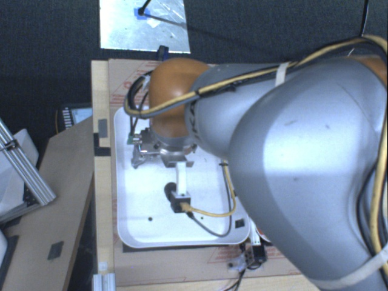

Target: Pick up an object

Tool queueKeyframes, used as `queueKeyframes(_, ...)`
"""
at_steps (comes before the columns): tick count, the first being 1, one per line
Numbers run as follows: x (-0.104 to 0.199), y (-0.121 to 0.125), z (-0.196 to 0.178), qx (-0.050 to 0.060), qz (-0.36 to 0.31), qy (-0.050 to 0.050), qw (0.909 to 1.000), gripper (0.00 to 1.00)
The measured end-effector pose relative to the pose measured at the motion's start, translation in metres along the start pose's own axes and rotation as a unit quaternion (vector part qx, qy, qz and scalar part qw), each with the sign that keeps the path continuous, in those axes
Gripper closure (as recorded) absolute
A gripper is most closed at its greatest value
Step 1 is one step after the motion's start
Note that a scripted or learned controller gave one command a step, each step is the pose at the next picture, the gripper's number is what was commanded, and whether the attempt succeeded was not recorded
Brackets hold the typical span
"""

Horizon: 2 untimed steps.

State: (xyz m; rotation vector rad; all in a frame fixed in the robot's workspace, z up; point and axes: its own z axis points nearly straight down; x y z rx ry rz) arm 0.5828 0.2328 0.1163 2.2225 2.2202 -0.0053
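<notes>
The grey arm (pixel 303 156) is seen first, sweeping in from the right and covering most of the bench (pixel 103 199) on that side. Its orange band (pixel 173 93) is placed over the far half of the white bin (pixel 142 190), and the wrist is pointed straight down into it. The bin is set toward the left edge of the bench, with its long sides running from the far edge to the near edge. Its right rim is partly hidden under the arm.

Beyond the far edge of the bench a silvery sheet (pixel 145 17) is laid flat on the dark floor, with a small blue patch (pixel 141 13) near its middle.

The gripper (pixel 162 155) is held low over the bin, roughly midway along it and closer to the left rim than the right. It is viewed from above and is masked by the wrist, so whether it is open or closed cannot be told. Nothing is seen to be held in it.

A small black piece (pixel 239 224) is found in the bin's near right corner, close against the right rim and well apart from the gripper. A tiny dark speck (pixel 150 218) is also noted on the bin floor, nearer the near left corner. What either one is cannot be made out.
</notes>
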Motion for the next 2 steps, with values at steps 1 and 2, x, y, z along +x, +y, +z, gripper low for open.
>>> queueKeyframes(1, 0.0019, -0.0557, -0.0515, 0.000, -0.002, 0.002, 1.0000, 0.00)
queueKeyframes(2, 0.0014, -0.0528, -0.0601, -0.001, 0.000, 0.002, 1.0000, 1.00)
